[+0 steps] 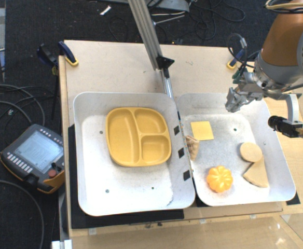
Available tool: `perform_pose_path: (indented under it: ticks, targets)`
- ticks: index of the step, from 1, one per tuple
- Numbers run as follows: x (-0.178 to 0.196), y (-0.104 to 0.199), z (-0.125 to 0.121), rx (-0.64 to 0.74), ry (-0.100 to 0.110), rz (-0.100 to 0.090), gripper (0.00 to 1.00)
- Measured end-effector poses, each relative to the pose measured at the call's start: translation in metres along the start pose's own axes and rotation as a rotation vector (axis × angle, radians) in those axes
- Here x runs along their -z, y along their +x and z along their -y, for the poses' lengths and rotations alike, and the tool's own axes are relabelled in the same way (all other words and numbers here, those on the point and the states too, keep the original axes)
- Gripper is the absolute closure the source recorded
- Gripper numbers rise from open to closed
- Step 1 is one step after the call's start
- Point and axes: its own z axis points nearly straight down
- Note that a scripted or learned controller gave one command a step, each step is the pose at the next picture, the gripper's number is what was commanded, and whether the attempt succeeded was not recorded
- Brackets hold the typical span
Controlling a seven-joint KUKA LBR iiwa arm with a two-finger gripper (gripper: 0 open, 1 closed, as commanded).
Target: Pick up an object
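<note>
Beige counter (pixel 120 66), two bins. Claw (pixel 234 101) hovers up-right of the yellow square (pixel 202 130); can't tell its state. Square looks light, thin, flat: pinch its edges, you'll slip off the face.

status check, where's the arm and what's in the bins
Gripper over right bin's far edge, carrying nothing. Yellow square, orange pumpkin, tan pieces loose there. Yellow tray in left bin.
</note>
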Motion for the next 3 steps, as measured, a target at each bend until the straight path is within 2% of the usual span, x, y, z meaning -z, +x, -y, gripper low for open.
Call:
perform_pose_path:
  ticks: [1,3]
  targets:
    - [0.026,0.000,-0.001,0.001,0.003,-0.001,1.00]
    - [0.004,0.098,-0.021,0.007,0.009,-0.003,1.00]
